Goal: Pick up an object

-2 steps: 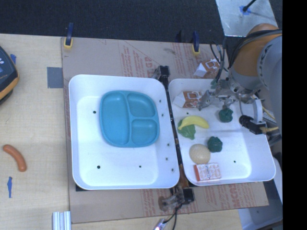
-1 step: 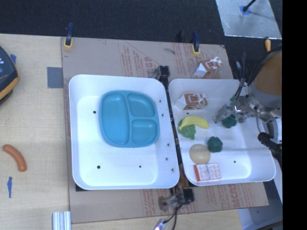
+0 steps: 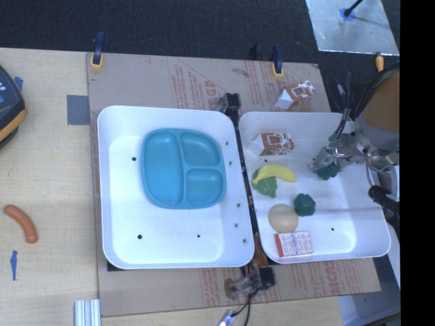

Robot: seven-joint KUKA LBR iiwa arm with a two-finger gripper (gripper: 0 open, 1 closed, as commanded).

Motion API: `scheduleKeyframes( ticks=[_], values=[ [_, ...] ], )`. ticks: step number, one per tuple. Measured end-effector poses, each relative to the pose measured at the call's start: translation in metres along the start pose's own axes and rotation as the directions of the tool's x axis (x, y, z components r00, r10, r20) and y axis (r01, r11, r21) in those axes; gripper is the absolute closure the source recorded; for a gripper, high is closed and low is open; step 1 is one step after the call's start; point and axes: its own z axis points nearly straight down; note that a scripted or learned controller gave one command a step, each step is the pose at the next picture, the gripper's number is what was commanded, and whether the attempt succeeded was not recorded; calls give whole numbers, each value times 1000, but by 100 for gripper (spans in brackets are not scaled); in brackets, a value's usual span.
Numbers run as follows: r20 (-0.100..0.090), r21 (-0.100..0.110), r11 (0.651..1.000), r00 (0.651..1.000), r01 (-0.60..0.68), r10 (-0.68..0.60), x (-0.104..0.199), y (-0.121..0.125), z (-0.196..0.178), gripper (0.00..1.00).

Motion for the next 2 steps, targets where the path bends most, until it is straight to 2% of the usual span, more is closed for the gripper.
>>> scheduleKeyframes(
  ticks=[1,2],
  values=[
    [-1,-2,1000,1000,1,-1,66,38,10,100],
    [-3,-4,1000,1000,0,0,142,45,-91,100]
  ],
)
